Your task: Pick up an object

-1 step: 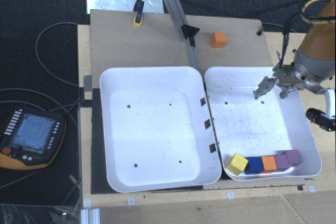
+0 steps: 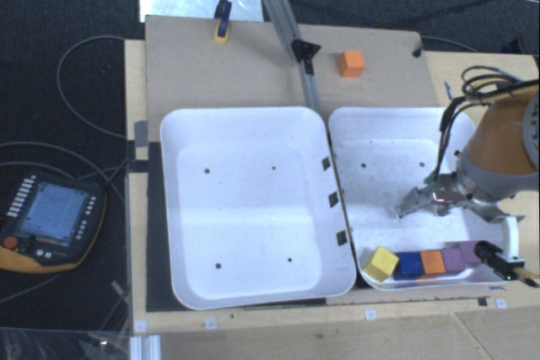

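Yellow block [image 2: 380, 263], blue, orange, purple blocks untouched in right bin [image 2: 371, 139]; gripper [image 2: 413, 206] above them, jaws spread, empty; pick pending.

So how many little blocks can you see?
5. Yellow block, blue block, orange block and purple block line the right bin's near edge; another orange cube sits on the board behind. The arm may hide more.

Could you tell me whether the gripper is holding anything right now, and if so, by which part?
Nothing is held. The gripper hangs above bare floor of the right bin, apart from the yellow, blue, orange and purple blocks lined along its near wall.
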Robot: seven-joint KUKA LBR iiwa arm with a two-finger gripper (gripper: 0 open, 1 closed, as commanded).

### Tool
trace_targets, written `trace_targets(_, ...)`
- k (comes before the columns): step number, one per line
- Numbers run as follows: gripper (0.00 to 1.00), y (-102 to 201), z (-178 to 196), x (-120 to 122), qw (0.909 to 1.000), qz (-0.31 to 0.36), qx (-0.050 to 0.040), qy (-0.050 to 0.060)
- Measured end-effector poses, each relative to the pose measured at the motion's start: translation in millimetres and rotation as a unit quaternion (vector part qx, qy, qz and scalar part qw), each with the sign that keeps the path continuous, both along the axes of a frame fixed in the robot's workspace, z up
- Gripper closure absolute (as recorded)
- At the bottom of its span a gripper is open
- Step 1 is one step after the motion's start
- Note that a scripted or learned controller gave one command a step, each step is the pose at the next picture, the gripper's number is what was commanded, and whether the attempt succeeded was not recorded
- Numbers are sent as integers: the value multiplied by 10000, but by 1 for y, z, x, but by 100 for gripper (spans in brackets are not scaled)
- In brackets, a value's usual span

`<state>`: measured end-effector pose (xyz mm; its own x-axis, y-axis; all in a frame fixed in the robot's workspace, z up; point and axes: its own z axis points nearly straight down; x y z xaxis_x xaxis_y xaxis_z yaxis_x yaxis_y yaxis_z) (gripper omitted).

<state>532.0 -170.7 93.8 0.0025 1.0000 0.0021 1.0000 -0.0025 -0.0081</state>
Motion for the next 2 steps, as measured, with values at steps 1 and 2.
trace_targets(1, 0, 91, -4, -10, 10000, 71, 14, -33)
trace_targets(2, 0, 43, -3, 25, 10000, 10, -26, -67)
